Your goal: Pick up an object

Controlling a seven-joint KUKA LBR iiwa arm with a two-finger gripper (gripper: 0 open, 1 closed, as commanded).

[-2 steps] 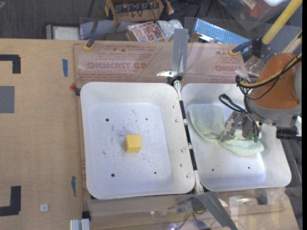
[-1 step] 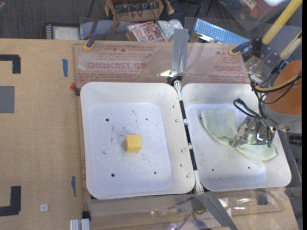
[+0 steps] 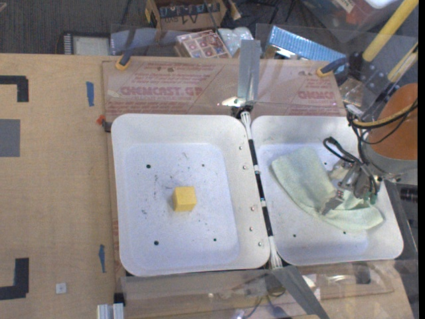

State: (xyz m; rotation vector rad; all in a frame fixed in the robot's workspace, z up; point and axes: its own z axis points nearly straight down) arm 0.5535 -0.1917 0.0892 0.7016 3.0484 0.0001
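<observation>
A small yellow cube [image 3: 185, 199] lies near the middle of the left white bin [image 3: 133, 145]. In the right white bin [image 3: 292, 244], a pale green cloth [image 3: 302, 176] is spread crumpled across the floor. My gripper [image 3: 335, 201] reaches in from the right and is low over the cloth's right half, its tip at or on the fabric. The gripper body and its cables hide part of the cloth beneath them. Nothing is lifted clear of the bins.
A metal divider strip [image 3: 249, 78] runs up from between the two bins. Behind them lies a cardboard sheet [image 3: 172, 88] with clamps, and beyond it boxes and clutter. The wooden bench [image 3: 53, 178] extends to the left. The orange wrist band [image 3: 402, 128] hangs over the right bin's edge.
</observation>
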